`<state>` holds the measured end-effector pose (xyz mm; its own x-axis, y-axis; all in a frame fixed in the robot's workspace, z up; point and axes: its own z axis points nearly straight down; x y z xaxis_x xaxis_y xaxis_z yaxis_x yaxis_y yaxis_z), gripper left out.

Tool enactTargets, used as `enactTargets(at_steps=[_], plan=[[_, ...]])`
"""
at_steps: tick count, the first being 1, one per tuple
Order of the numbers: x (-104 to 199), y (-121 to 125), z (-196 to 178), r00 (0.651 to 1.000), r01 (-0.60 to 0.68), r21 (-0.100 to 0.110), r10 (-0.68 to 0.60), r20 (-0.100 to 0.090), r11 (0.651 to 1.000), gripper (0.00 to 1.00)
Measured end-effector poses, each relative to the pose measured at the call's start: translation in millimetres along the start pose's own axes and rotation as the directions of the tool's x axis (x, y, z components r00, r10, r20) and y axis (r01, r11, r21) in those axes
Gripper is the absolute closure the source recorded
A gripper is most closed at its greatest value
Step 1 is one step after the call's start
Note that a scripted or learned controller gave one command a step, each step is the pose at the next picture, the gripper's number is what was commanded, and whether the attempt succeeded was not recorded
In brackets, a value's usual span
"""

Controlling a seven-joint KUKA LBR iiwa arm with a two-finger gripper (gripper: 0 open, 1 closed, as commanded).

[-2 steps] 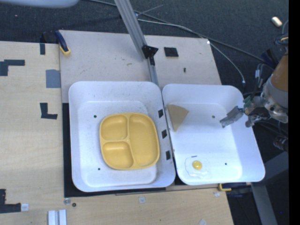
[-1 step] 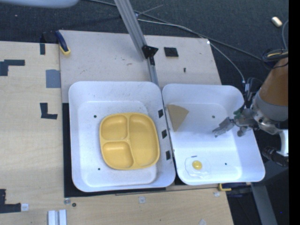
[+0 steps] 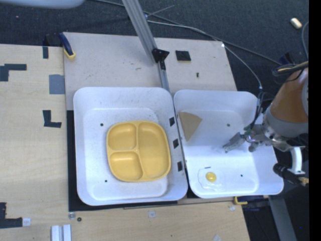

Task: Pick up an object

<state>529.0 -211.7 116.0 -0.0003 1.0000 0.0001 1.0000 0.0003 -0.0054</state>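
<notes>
From my remote seat, the feed looks evenly and brightly lit from above. The two white bins (image 3: 125,97) are nearly washed out, with only soft shadows at their rims. The picture is low-resolution and slightly soft throughout. The floor beyond the bench's (image 3: 30,134) far edge reads dark and grainy.

No readable text, label or number (bench and bins alike)
</notes>
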Motion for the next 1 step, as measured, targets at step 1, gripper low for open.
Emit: enactTargets(at_steps=[1], plan=[[-0.8, 1.2, 29.7, 1.0, 0.0, -0.007, 0.0, 0.003, 1.0, 0.0]])
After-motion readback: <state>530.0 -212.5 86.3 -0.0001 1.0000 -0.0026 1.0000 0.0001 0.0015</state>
